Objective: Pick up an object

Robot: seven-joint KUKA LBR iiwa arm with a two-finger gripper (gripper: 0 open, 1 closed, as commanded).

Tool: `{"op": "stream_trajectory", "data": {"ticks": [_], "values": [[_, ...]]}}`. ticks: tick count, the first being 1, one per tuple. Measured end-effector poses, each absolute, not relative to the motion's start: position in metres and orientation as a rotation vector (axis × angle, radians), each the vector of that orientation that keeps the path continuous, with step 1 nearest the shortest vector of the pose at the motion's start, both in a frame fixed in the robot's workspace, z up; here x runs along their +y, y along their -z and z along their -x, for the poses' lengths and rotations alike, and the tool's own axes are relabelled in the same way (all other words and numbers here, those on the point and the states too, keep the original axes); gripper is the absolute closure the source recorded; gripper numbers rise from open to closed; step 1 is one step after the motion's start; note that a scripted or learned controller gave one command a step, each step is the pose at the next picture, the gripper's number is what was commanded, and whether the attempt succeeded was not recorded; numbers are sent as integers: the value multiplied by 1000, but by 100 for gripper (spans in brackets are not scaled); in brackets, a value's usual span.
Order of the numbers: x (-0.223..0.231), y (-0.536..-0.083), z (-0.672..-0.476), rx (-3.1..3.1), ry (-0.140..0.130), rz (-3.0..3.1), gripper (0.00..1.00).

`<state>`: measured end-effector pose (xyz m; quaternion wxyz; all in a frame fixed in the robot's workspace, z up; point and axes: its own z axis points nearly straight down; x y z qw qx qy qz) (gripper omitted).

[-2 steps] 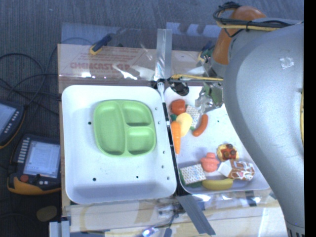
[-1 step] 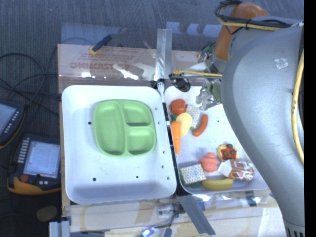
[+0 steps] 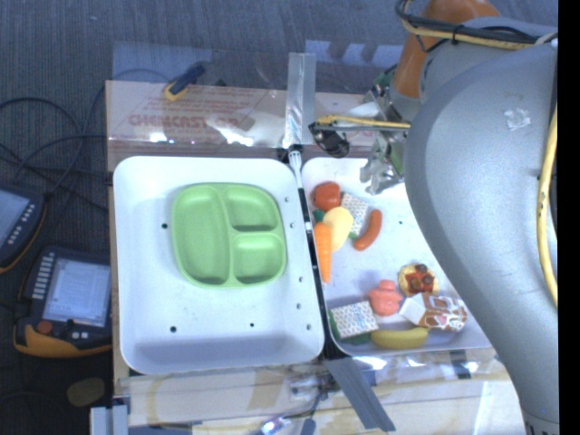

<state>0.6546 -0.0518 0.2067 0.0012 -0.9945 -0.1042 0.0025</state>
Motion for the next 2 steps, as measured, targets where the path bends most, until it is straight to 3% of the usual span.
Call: {"op": "stream_trajectory", "data": {"ticks": [1, 2], "values": [[-42, -182, -565, -326, -10, 3126, 100], [-59, -252, -615, -324, -7, 3126, 100]]}}
